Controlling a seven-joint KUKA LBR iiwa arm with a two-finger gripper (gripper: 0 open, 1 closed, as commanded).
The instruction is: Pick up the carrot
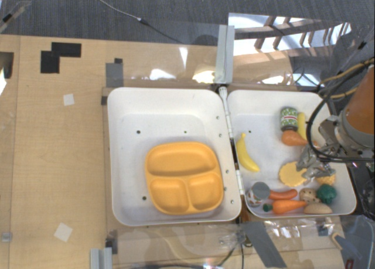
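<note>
Approach phase, nothing grasped yet.

Near edge of the right bin (pixel 351 203): the carrot (pixel 288 207) lies flat along the front wall, orange body pointing right, green tip at its left end. It's boxed in. A red sausage-shaped piece (pixel 283 194) lies parallel just behind it, a grey round piece (pixel 259 191) sits at its left, a tan potato-like piece (pixel 317 208) touches or nearly touches its right end, with a speckled cookie-like piece (pixel 308 194) and a dark green broccoli-like piece (pixel 327 193) just beyond.

One step back: the gripper (pixel 312 167) hangs over the yellow round slice (pixel 291 174), behind and to the right of the carrot, not above it. Fingers look spread apart with nothing between them (partly blurred against the clutter, so that's a judgement).

Farther back: banana (pixel 246 154) by the divider, a second orange piece (pixel 293 139), a green-labelled can (pixel 288 119) and a yellow piece (pixel 302 125) near the back. The left bin (pixel 126 109) holds the yellow divided tray (pixel 184 177).

Next move, as I read it: shift toward the front wall and left until centred over the carrot's body, align the fingers across its short axis, then descend. Clearance is tight with the sausage on one side and the bin wall on the other, so the risk is pinching the sausage or clipping the wall.
</note>
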